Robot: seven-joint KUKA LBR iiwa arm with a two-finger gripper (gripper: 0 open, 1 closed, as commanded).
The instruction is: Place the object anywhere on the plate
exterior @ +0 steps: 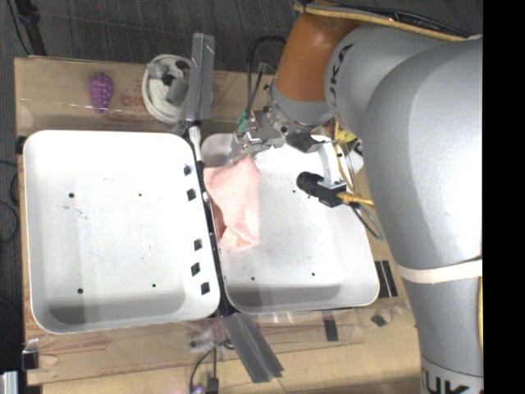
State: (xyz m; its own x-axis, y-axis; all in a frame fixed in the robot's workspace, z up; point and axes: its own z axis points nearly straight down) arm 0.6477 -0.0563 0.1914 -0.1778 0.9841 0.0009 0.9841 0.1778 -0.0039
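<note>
Currently we hang our gripper [250, 140] over the pink cloth [234, 201] against the right bin [328, 290]'s left wall, grip state unreadable, and risk the limp cloth slipping free or snagging there.

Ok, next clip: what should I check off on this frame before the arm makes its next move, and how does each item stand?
1. Object located: ok. A crumpled pink cloth lies in the right-hand shallow white bin, against its left wall.
2. Gripper position: ok. The two-finger gripper is right at the cloth's upper end.
3. Cloth held between the fingers: cannot tell, the wrist blocks the contact.
4. Plate to place on: not ok, nothing I can identify as a plate in either bin.
5. Left-hand white bin as drop area: ok, its floor is bare.
6. Bystanders: ok. The small purple grape-like toy sits on the bench beyond the bins.
</note>
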